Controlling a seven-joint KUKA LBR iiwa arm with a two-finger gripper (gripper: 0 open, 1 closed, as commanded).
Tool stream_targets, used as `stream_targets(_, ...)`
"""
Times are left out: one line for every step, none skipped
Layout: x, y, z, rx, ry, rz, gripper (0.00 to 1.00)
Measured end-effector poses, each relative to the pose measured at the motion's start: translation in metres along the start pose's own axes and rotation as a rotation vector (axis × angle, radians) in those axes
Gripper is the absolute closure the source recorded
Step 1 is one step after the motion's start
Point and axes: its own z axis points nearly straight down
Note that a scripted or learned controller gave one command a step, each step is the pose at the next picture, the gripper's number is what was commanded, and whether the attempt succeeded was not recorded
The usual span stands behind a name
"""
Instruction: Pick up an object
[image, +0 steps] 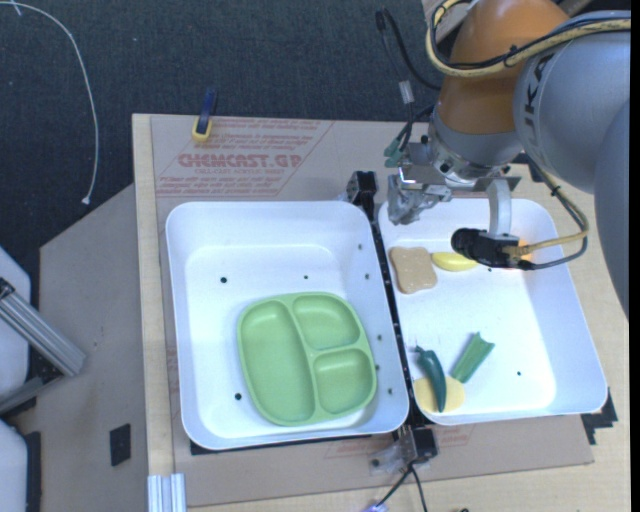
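Two white bins sit side by side on the bench. The left bin (190, 300) holds a green divided plate (305, 357). In the right bin (570, 330), a tan slice (412, 269) lies at the far left corner with a yellow piece (452, 262) just beside it; a green stick (472, 357), a teal piece (432, 372) and a yellow disc (445, 397) lie toward the near edge. The gripper (448, 205) hangs above the tan slice's corner; whether its jaws are parted or closed cannot be told.
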Motion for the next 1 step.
stream_targets(0.0471,0.0005,0.0069,0.0,-0.001,0.001,1.0)
